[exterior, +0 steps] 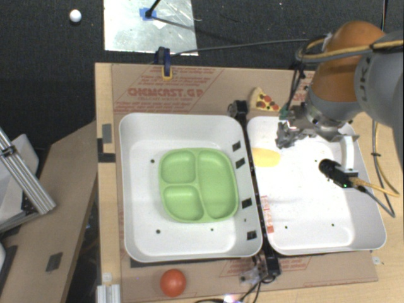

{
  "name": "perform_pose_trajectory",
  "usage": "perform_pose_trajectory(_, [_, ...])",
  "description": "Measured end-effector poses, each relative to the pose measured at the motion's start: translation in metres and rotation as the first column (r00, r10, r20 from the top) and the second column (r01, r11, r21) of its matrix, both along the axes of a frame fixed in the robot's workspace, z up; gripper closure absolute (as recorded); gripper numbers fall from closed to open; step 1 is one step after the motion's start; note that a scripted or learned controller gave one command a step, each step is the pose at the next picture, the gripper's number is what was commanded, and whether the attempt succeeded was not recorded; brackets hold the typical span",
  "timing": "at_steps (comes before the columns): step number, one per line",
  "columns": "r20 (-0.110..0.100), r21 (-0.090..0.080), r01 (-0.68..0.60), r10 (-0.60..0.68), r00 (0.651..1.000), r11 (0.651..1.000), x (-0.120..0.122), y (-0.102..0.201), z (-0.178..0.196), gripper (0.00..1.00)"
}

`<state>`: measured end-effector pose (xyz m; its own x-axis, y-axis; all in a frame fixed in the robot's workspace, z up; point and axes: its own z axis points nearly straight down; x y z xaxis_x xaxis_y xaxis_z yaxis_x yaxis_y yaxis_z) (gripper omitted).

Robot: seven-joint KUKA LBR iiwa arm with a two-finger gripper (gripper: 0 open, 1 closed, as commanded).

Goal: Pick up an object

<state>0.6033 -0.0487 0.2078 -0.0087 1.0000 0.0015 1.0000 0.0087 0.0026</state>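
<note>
Nearest the camera, an orange-red ball [172, 281] sits on the brown board outside the bins, while the task's likeliest target, a small yellow piece [266, 158], lies in the right bin [315, 214] close to its left wall, just below and to the left of the gripper [285, 135], whose open or closed state cannot be told. It looks light, low and smooth, so a top-down pinch across its short width seems best. That wall crowds one side; the green divided plate [197, 185] in the left bin [142, 188] and the pizza-slice toy [264, 100] stay clear.
</note>
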Motion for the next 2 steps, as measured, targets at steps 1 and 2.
perform_pose_trajectory(1, [-0.001,0.001,-0.001,0.001,1.000,1.000,0.002,0.047,0.001,1.00])
perform_pose_trajectory(2, [0.001,0.002,-0.003,0.003,1.000,1.000,0.015,0.111,0.008,1.00])
